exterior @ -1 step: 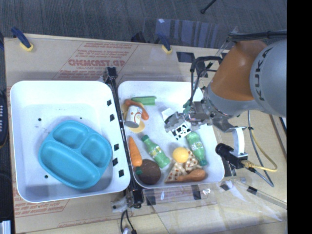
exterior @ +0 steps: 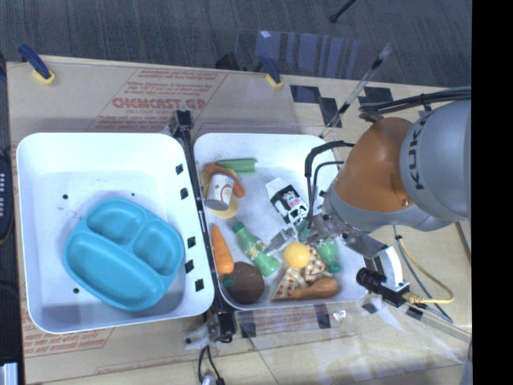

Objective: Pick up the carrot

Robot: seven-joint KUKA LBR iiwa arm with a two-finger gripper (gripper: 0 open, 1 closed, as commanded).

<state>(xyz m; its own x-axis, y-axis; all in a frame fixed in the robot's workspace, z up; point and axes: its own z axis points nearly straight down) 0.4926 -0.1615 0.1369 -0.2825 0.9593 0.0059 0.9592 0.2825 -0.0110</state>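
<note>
Down in the lower left of the right bin [exterior: 210, 146], the carrot [exterior: 222, 249] lies lengthwise against the bin's left wall, its tip pointing up the frame and its lower end just beside a brown round fruit [exterior: 246, 282]. Nothing grips it. Right of the carrot lies a small green bottle [exterior: 255, 249], then a yellow lemon [exterior: 296, 255] above a waffle-like wedge [exterior: 293, 281] and a brown bread roll [exterior: 318, 289]. Higher in the bin sit a green cucumber-like piece [exterior: 236, 165], a tilted small can [exterior: 222, 188] and a black-and-white carton [exterior: 287, 200]. The hand [exterior: 314, 233] hangs low over the bin's right middle, near the lemon and well apart from the carrot; whether it is open or closed I cannot tell. The left bin [exterior: 32, 239] holds a blue divided plate [exterior: 124, 251]. Both bins rest on the table [exterior: 160, 95].
</note>
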